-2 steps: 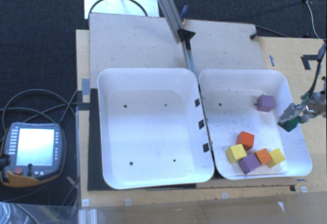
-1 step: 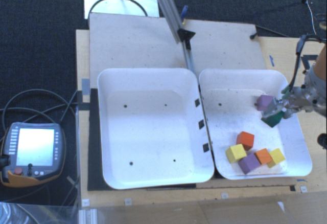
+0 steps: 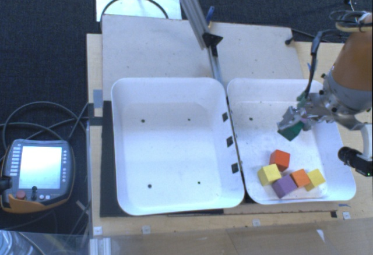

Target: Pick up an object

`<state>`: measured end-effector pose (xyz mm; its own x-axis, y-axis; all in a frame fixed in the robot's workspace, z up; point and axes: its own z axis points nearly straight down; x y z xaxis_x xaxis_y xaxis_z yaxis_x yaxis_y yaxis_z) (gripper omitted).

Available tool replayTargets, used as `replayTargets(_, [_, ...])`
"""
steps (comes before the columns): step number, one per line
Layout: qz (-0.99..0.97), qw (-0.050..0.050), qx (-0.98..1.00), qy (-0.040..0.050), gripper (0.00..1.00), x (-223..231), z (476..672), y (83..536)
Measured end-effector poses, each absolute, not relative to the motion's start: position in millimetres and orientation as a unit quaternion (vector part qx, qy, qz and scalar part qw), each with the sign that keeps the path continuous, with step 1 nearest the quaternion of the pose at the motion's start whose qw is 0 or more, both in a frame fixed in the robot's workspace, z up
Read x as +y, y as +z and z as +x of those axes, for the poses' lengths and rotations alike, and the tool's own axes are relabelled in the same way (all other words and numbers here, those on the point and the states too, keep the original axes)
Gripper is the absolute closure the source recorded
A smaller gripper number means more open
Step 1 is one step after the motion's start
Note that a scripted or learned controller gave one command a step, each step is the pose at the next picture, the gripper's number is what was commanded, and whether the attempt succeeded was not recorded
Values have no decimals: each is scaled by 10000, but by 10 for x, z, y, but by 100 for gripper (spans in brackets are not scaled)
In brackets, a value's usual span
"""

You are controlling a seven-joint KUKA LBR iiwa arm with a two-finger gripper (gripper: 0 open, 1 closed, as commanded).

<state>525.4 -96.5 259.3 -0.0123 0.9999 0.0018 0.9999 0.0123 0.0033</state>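
My gripper (image 3: pixel 292 121) hangs over the right bin (image 3: pixel 256 102), reaching in from the right below the orange band of the arm. A dark green block (image 3: pixel 289 131) sits between its fingertips, and the gripper is shut on it above the bin floor. Below it, in the bin's near right corner, lies a cluster of blocks: a red-orange cube (image 3: pixel 280 159), a yellow cube (image 3: pixel 268 174), a purple cube (image 3: pixel 285 185), an orange cube (image 3: pixel 301 178) and a second yellow cube (image 3: pixel 315 179).
The left bin (image 3: pixel 125 131) stands beside the right one, with small black clips (image 3: pixel 229 141) along the shared rim. A metal pole (image 3: pixel 192 3) slants in from the top. A teach pendant (image 3: pixel 36 175) lies left of the bench.
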Motion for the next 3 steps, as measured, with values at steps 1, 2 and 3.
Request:
replayTargets(1, [7032,-6,7110,8,100,-398,5369,2495])
replayTargets(2, [7032,-13,7110,5,100,180,5371,2349])
replayTargets(3, [7032,-4,7110,13,100,667,5435,2390])
